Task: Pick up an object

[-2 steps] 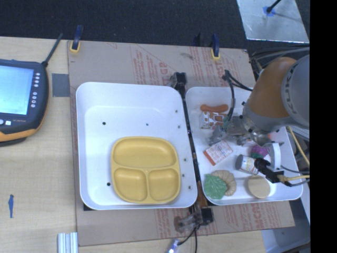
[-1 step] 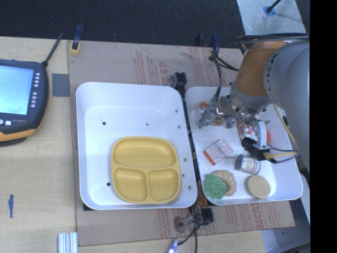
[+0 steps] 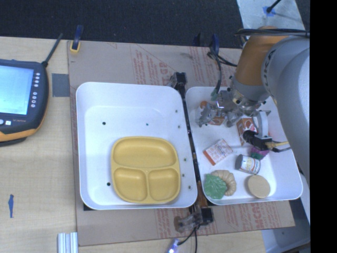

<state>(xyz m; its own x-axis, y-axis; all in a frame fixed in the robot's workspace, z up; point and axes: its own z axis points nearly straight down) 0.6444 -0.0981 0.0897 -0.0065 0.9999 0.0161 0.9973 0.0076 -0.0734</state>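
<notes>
- A handheld control pendant (image 3: pixel 18 100) lies at the bench's left edge.
- A yellow divided tray (image 3: pixel 145 169) sits in the left bin (image 3: pixel 95 104).
- The right bin (image 3: pixel 287 181) holds a small carton (image 3: pixel 217 151), green toy (image 3: pixel 214 185), croissant (image 3: pixel 226 179), can (image 3: pixel 248 164) and round biscuit (image 3: pixel 258 186).
- The gripper (image 3: pixel 213 112) hovers low over that bin's far end; finger state cannot be told.

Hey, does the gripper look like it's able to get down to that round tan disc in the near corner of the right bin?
Probably yes. The tan disc lies flat with open space above it; only the small can sits close beside it. The gripper hangs over the bin's far end.
</notes>
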